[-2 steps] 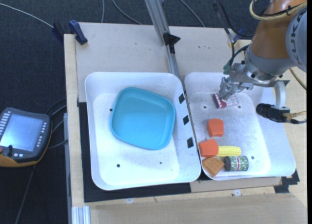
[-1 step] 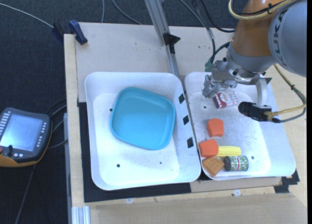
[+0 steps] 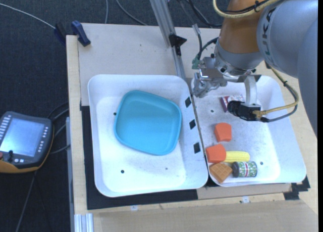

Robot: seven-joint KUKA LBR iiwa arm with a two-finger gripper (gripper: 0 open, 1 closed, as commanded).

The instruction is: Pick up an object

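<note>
Hovering over the right white plastic bin's [image 3: 287, 140] upper left corner, the end effector [image 3: 200, 85] has its grip hidden from view. Toward the near edge lie two orange foam blocks [image 3: 223, 132], one yellow corn cob [image 3: 237, 156], one small dark jar [image 3: 245, 169] and one tan wafer [image 3: 220, 172]; the corn lies crosswise.

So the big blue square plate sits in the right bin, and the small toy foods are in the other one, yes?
Not quite. The camera view shows the blue square plate in the left white bin; the small toy foods lie in the right white bin.
</note>
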